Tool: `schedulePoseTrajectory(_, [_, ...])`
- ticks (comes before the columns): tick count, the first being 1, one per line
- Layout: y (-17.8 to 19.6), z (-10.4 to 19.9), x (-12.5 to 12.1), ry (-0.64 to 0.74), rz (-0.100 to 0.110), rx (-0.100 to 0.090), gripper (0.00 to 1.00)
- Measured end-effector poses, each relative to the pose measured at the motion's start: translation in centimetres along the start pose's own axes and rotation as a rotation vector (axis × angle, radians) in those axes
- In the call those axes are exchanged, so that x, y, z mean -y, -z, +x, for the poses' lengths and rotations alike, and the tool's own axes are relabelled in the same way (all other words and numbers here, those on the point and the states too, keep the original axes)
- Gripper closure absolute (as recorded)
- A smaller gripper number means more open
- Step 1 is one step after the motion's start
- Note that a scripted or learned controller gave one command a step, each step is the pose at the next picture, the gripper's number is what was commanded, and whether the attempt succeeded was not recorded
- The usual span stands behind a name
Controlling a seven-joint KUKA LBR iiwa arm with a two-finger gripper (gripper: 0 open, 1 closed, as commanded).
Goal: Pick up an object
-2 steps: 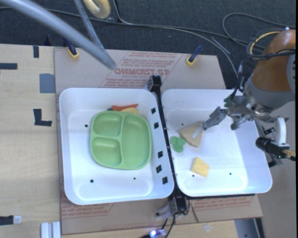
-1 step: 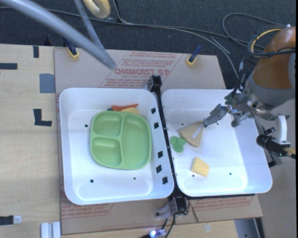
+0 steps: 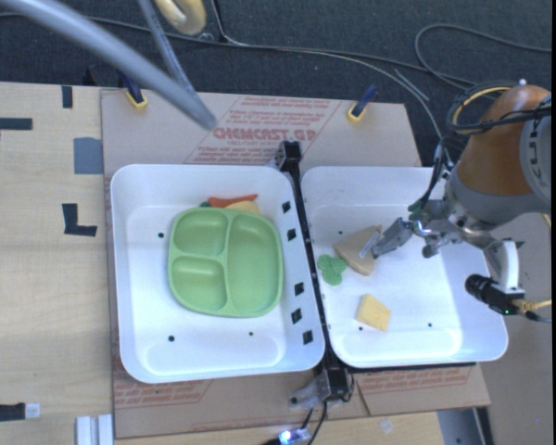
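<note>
Now: arm (image 3: 500, 156) reaching from right over right bin (image 3: 417, 341) | pincer (image 3: 382, 245) low at tan wedge (image 3: 357, 248) | grip state unclear

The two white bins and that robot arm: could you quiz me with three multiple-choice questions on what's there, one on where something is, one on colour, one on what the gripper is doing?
1. Where does the green divided tray lie?
A. In the left bin
B. In the right bin
C. On the cardboard outside the bins

2. What colour is the small block lying alone in the right bin?
A. Blue
B. Yellow
C. Black

3. Where is the gripper?
A. Over the left bin
B. Outside both bins
C. In the right bin, at the tan wedge

Answers: 1 A, the tray fills the middle of the left bin. 2 B, the block is plainly yellow. 3 C, the gripper's tip meets the wedge beside a small green piece.
</note>
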State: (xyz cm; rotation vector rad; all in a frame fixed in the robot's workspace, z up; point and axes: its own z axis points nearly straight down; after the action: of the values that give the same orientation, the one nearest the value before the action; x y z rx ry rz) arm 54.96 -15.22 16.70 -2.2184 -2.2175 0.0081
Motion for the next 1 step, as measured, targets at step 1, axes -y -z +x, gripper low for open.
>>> schedulePoseTrajectory(1, [-6.45, 0.36, 0.28, 0.001, 0.002, -0.001, 0.0])
